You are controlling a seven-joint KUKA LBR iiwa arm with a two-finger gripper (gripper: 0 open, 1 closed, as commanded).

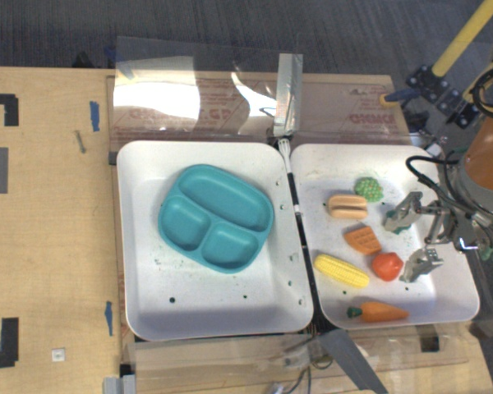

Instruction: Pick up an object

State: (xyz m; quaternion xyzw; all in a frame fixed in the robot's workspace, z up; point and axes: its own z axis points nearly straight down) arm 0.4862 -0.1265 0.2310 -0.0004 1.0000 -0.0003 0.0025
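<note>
pincer open | tomato just beside lower finger, ungripped

Smooth, matt teal plastic tray; glossy white plastic bins; pale wood bench; bare-metal gripper; glossy toy tomato.

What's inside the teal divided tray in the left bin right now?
Nothing shows in the teal tray: its three compartments look bare. The toy foods all lie in the right bin. What is under the tray is covered.
</note>
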